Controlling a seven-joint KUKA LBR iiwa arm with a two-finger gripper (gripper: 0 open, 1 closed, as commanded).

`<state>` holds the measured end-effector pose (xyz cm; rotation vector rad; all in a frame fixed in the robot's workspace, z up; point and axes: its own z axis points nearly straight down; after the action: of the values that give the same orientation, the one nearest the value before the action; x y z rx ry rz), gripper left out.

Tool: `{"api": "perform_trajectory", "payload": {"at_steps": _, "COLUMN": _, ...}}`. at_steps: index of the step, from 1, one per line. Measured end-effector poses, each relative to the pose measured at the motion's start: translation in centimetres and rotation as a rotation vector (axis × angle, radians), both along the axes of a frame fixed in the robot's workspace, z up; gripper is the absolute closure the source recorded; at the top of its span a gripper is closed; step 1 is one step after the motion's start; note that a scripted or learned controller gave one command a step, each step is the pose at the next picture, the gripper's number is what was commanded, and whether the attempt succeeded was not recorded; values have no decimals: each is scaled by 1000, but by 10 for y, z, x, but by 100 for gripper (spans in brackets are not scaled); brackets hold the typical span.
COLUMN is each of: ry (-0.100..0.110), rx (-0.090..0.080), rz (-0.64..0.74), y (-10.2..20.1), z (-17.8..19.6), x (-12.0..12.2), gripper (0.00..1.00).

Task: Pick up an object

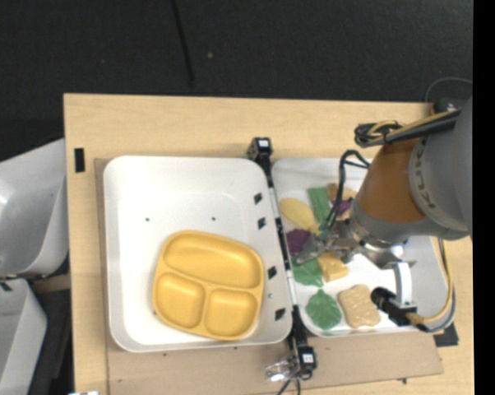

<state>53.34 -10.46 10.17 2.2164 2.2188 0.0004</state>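
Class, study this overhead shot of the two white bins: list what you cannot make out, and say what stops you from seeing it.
- Gripper, camera view: the grey and orange arm's wrist covers it, so its state is unreadable.
- Right white bin: the arm hides much of its floor.
- Small purple piece and dark green piece: too small and blurred to identify.
- Yellow three-compartment tray: material unclear.

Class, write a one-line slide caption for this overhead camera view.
Gripper lowered among small food-shaped pieces in the right bin; yellow divided tray in the left bin.
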Motion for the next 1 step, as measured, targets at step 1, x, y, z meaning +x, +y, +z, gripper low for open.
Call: {"api": "perform_trajectory", "payload": {"at_steps": 1, "ry": -8, "rx": -6, "rz": -10, "y": -4, "z": 12, "x": 1, "gripper": 100}}
